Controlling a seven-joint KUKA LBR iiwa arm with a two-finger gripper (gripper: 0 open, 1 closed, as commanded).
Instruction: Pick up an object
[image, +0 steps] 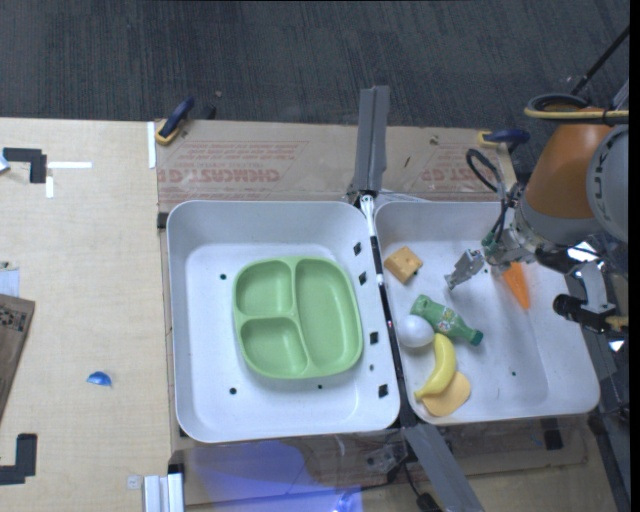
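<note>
My gripper hangs over the upper middle of the right bin, open, with nothing between its fingers. A tan cube lies to its left, apart from it. An orange carrot lies just to its right, under the wrist. Below the gripper, a green bottle lies on its side beside a white egg. A yellow banana rests further down, over a flat orange-yellow piece.
The left bin holds a green divided plate. A grey divider post stands between the bins at the back. The arm's orange band and cables sit over the right bin's far right corner.
</note>
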